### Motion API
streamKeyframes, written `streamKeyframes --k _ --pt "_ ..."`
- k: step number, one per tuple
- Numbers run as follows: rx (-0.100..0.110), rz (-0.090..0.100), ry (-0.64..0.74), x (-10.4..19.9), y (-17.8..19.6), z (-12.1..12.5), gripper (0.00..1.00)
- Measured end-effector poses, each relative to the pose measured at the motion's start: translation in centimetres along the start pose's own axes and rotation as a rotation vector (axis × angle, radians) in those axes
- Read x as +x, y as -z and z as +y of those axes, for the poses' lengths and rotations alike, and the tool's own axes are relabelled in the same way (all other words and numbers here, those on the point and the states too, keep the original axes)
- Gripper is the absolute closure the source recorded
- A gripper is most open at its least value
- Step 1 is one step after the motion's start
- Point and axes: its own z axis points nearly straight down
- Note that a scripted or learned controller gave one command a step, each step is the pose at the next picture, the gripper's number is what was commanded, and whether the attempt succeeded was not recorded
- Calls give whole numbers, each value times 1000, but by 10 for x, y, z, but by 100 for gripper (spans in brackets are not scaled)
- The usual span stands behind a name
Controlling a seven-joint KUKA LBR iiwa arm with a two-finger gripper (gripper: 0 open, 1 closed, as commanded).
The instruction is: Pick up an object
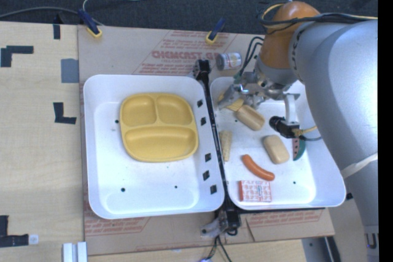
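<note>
Item, right bin [319, 190]: we log the gripper [241, 96] low at the bin's upper left, just above a tan bread roll [250, 117]. We cannot tell its state or whether it touches anything. The roll's long axis slants from upper left to lower right. Nearby lie a second roll [276, 148], a sausage [257, 167], a corn cob [225, 145] and a red-printed packet [254, 191]. Left bin [101, 193]: one yellow divided plate [159, 126].

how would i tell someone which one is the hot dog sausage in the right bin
Look in the right white bin, toward its near edge. The hot dog sausage lies just above the red and white packet, below the tan bread roll. It is the only orange-red, thin, slightly curved piece there.
</note>
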Motion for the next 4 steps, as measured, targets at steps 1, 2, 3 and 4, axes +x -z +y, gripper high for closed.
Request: streamKeyframes --k 1,2,3,4 --pt "0 0 0 -1 0 0 0" --pt "-1 0 -1 -1 0 0 0" --pt "18 0 2 -1 8 -3 100" --pt "0 3 1 67 100 -83 100"
